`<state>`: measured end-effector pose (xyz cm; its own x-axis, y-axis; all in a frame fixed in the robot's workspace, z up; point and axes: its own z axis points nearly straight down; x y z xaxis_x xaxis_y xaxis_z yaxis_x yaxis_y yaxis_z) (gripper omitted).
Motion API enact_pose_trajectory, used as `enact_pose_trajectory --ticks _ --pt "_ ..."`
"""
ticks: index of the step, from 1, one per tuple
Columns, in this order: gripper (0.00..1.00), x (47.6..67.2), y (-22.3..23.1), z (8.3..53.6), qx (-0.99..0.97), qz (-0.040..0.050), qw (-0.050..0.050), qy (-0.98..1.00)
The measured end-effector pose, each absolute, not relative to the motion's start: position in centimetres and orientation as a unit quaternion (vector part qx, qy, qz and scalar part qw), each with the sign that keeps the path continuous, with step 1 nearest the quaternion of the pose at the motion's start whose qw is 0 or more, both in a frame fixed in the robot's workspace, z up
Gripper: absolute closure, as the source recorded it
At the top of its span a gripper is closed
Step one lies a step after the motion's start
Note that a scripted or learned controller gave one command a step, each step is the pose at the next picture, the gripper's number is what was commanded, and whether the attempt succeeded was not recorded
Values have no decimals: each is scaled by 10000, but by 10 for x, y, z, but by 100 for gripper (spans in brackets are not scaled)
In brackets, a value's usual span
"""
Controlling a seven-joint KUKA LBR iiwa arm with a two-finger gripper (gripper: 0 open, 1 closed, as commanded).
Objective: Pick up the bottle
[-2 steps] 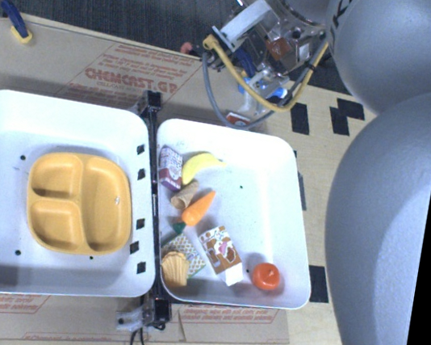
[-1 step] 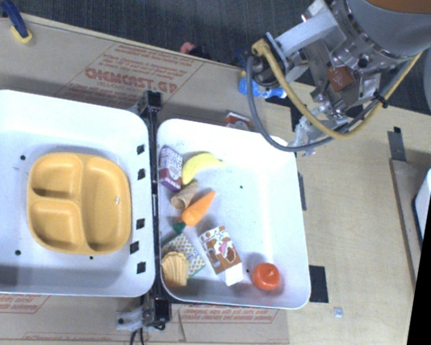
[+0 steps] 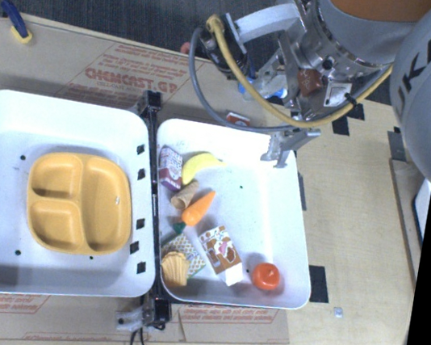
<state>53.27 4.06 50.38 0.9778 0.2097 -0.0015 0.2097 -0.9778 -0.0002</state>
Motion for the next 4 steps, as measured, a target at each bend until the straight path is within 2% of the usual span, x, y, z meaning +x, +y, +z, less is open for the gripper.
enact_pose_trajectory --ticks 1,2,3,4 --pt "0 603 -9 531 -9948 18 -5 -1021" --pt "0 537 26 542 -9947 12 1 -1027" --pt "0 519 60 542 -9947 10 -3 -1026" --pt "0 563 69 542 -9934 15 -8 -1144"
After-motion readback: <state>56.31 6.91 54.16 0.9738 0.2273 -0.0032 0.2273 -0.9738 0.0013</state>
